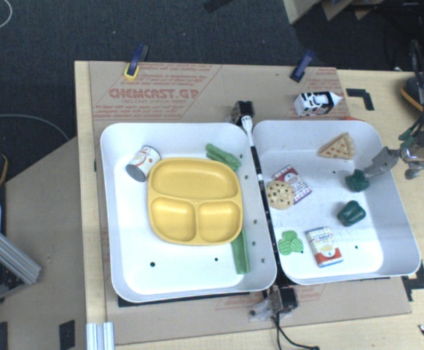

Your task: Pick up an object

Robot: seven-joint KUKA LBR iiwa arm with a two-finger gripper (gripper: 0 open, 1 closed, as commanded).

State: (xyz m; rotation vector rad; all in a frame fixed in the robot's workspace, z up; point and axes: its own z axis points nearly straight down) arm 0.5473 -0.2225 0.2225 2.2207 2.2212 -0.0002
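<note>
The gripper (pixel 372 168) sat at the right bin's (pixel 387 261) 3 o'clock edge, touching or just beside a dark green piece (pixel 356 181); finger state could not be determined. Risk: an off-centre grasp would likely push the piece against the bin wall and miss it.

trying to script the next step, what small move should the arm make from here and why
Probably a short drop straight down. The gripper sits at the right bin's right side, almost over a dark green object, but nothing is seen held. A second green piece lies apart, so it should not interfere.
</note>
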